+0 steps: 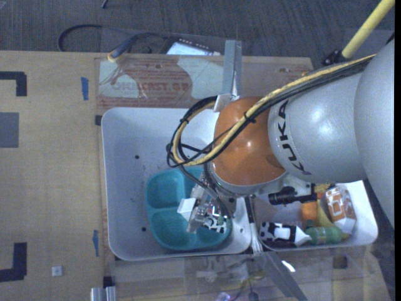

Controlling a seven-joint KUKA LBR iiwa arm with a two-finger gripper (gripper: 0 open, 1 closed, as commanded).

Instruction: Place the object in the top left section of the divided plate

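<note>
A teal divided plate (168,205) lies in the lower part of the left white bin (125,168). My gripper (203,213) hangs low over the plate's right side, under the orange wrist band (247,146). Just below the gripper, over the plate's lower right part, a small black-and-white patterned thing (217,224) shows. I cannot tell whether the gripper holds it or whether it rests on the plate. The arm hides the plate's upper right part.
The right bin (366,231) holds a black-and-white patterned item (279,232), a green bottle (324,234), an orange packet (338,207) and a dark bottle (294,196). The big grey arm (332,124) covers most of that bin. The left bin's floor left of and above the plate is bare.
</note>
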